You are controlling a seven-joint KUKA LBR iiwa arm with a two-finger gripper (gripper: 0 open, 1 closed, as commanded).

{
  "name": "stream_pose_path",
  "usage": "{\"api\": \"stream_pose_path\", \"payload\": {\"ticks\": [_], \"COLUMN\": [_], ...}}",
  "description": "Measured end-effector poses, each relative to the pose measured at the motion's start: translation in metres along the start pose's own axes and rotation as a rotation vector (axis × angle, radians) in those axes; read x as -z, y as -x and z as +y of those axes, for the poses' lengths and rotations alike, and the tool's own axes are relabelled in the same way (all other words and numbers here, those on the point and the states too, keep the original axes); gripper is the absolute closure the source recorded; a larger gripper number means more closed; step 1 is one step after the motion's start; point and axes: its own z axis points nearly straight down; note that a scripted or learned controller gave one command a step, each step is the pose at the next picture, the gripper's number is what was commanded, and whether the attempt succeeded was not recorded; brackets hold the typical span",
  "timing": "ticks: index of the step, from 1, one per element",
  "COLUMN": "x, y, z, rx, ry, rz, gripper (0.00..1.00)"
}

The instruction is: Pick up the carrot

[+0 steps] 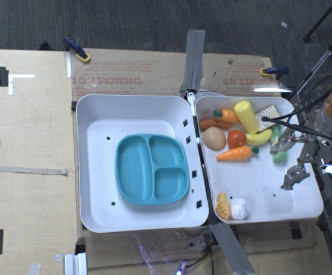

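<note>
The carrot [234,154] is orange with a green tip at its right end. It lies flat in the right bin [263,193], just below a red tomato [236,138] and a tan egg-shaped piece [214,138]. My gripper [288,162] hangs over the bin's right side, to the right of the carrot and apart from it. Its two grey fingers [295,177] stand open with nothing between them.
A yellow cylinder [246,116], a banana [259,136], a green piece [279,156] and orange food pieces [218,121] crowd the bin's far end. Two small pieces [230,207] lie near its front edge. The left bin [91,153] holds a teal divided plate [153,168].
</note>
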Motion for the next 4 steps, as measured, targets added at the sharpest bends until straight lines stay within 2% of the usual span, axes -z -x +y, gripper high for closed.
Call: {"api": "stream_pose_path", "payload": {"ticks": [1, 2, 3, 4], "x": [-0.108, -0.136, -0.125, -0.125], "y": [0.042, 0.116, 0.117, 0.117], "z": [0.03, 0.046, 0.047, 0.047], "rx": [-0.111, -0.317, -0.314, -0.314], "ry": [0.0, -0.001, -0.001, -0.001], "rz": [0.0, -0.002, -0.006, -0.006], "gripper": [0.0, 0.0, 1.0, 0.0]}}
